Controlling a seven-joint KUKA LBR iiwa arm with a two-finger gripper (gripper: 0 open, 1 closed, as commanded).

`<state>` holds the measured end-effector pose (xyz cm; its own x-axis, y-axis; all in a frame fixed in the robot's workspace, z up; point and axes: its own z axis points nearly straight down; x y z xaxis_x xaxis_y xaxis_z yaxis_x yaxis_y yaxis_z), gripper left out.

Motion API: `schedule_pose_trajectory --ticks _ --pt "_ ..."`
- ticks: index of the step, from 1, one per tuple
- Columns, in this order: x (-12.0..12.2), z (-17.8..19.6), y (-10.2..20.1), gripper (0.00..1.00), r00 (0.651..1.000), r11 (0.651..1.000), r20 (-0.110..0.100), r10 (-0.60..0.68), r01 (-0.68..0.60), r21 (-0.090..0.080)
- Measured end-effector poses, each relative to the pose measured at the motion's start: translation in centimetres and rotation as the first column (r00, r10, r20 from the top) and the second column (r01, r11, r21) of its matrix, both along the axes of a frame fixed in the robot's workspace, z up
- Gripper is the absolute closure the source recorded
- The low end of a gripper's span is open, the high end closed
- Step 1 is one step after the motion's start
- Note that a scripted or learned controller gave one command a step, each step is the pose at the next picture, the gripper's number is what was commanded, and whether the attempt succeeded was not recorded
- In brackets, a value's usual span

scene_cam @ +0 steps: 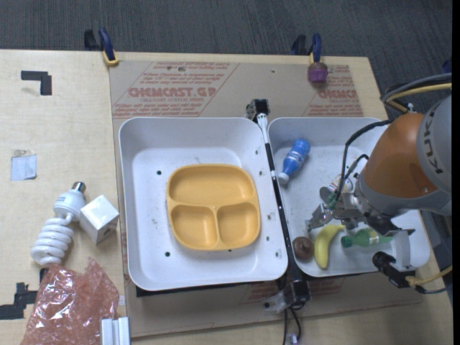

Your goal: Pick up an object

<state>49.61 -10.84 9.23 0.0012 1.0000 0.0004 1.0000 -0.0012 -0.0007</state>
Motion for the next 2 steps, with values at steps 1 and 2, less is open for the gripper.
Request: schedule_pose_trajectory --ticks 1,2 --pt "0.1 1.0 0.0 1.00 1.000 1.000 0.002 -0.002 0.002 -0.001" --pt "2.7 10.0 6.1 1.00 1.000 1.000 0.002 0.001 -0.001 -0.001"
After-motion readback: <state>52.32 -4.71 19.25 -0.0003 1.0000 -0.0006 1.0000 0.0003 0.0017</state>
